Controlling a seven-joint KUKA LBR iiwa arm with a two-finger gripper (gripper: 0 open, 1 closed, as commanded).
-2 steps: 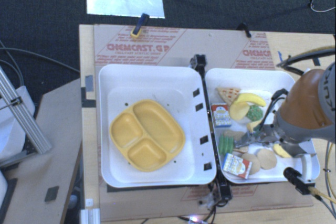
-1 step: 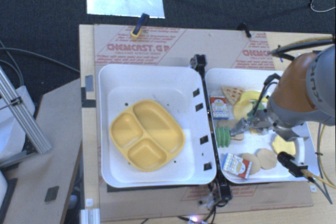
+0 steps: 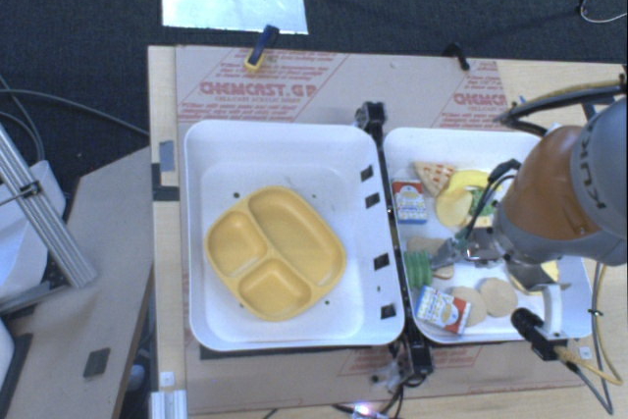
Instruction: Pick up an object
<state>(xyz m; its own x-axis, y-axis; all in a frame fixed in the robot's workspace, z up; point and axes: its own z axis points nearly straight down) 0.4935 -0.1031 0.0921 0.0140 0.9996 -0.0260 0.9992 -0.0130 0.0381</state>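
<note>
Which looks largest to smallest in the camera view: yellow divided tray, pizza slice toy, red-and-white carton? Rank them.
1. yellow divided tray, by far the largest, in the left bin.
2 and 3. red-and-white carton and pizza slice toy in the right bin look about alike; I would not rank them.

Two white bins sit side by side: the left bin (image 3: 196,211) and the right bin (image 3: 412,147). One yellow three-compartment tray (image 3: 275,252) lies in the left. In the right: two small cartons (image 3: 410,201) (image 3: 441,310), one wedge-shaped slice (image 3: 433,177), one yellow round piece (image 3: 454,208), one green piece (image 3: 419,267) and two tan discs (image 3: 498,295) (image 3: 469,303); the arm hides the rest.
</note>
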